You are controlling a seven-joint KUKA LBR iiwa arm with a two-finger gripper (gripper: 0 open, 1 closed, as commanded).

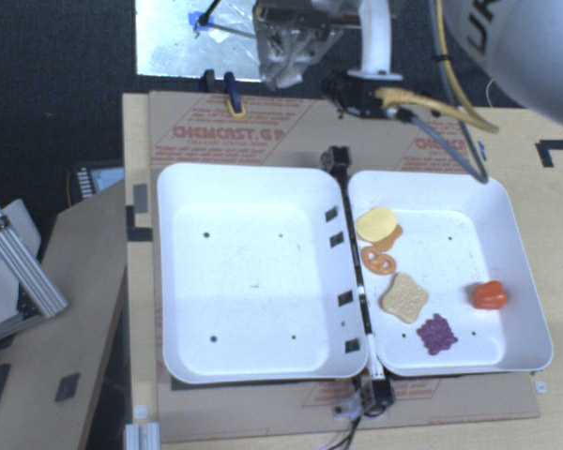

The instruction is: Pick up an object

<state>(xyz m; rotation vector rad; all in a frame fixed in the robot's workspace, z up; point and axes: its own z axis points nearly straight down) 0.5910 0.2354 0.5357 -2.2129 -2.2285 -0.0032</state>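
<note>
We see two shallow white bins side by side on the bench, filling the middle of the frame. The left bin (183, 204) lies toward the centre-left. The right bin (516, 251) holds all the small objects, grouped in its middle and lower part. A yellow round piece (376, 222) sits near the upper left of that bin, with an orange pretzel-shaped piece (379, 257) touching its lower edge. Just below them lies a tan, bread-like slice (404, 298), and near its lower right a purple cluster like grapes (436, 333). A red-orange object (489, 294) rests well apart from the rest, close to the bin's right wall.

The gripper (283, 59) hangs at the top centre of the frame, above the far edge of the bench and well away from the objects; nothing shows between its fingers, and we cannot tell from this blur whether they are open or closed. The grey arm (516, 26) fills the upper right corner, with yellow cables (441, 111) trailing down toward the right bin's top edge. A row of dark clips (342, 242) runs along the seam between the bins, just left of the yellow piece and pretzel.
</note>
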